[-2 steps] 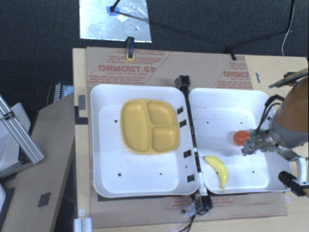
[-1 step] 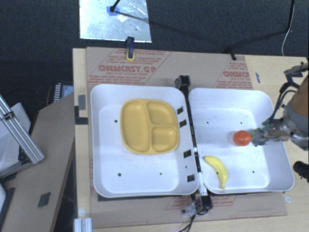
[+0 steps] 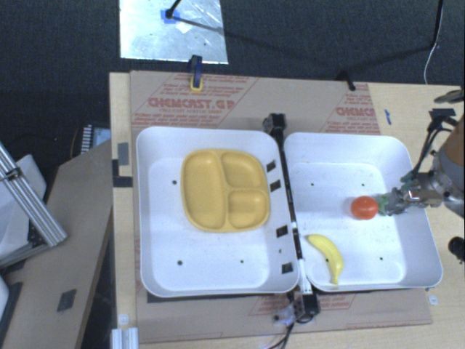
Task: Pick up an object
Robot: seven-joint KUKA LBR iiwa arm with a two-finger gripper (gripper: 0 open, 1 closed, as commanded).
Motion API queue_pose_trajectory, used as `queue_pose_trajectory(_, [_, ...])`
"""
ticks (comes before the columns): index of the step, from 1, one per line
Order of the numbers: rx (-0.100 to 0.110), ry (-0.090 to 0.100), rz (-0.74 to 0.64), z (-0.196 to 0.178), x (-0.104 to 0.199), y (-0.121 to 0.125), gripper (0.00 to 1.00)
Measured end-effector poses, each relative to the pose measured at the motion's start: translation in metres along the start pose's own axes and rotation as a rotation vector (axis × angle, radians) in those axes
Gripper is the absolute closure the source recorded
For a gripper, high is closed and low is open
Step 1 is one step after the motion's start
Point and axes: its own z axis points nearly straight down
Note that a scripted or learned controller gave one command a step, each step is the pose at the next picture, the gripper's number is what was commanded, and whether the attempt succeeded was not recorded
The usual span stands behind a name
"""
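Note:
A round red-orange fruit point(image 3: 364, 208) lies in the right bin point(image 3: 341, 177), towards its right side. My gripper point(image 3: 390, 203) reaches in from the right edge, low over the bin, with its tip right beside the fruit's right side. I cannot tell whether it touches the fruit. A yellow banana point(image 3: 328, 254) lies near the right bin's front left corner, well apart from the gripper. The arm's grey wrist and cables point(image 3: 439, 173) hang over the bin's right rim.
In the left bin point(image 3: 163, 260) sits a yellow plate point(image 3: 224, 190) with three compartments. A black divider strip point(image 3: 285, 202) runs between the bins. Both bins rest on a cardboard sheet point(image 3: 218, 100) on the bench.

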Motion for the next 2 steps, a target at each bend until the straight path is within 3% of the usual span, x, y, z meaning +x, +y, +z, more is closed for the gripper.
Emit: queue_pose_trajectory(2, [0.002,0.004,-0.007,-0.016,0.114,0.022,1.0])
